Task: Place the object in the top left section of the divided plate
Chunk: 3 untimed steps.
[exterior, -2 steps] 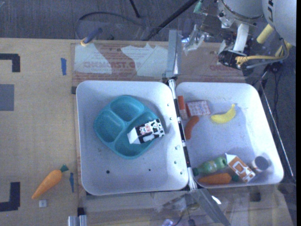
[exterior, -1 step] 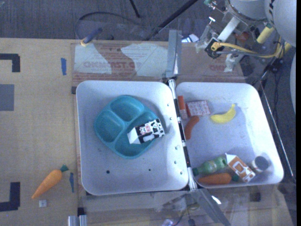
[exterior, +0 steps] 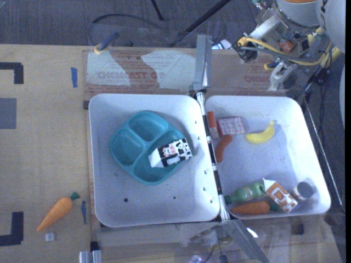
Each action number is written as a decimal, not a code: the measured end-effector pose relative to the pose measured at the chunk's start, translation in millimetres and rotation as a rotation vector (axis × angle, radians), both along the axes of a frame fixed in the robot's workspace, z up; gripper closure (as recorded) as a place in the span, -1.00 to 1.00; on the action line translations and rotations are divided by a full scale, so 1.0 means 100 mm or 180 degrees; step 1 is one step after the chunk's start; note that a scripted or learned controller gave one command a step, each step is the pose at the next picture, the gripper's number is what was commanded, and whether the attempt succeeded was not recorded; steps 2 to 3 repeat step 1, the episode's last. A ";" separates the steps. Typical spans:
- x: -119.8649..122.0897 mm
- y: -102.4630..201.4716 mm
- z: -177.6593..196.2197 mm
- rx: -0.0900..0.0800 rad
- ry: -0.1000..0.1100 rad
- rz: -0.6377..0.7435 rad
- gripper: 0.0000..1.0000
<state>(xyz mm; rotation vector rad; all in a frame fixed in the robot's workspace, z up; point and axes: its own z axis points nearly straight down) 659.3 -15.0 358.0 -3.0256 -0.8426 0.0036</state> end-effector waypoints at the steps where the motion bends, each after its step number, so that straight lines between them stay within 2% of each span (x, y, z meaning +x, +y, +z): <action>1: -0.10 0.66 -0.56 0.0004 -0.0007 -0.0679 -1.00; 3: -0.10 0.66 -0.56 0.0004 -0.0007 -0.0679 -1.00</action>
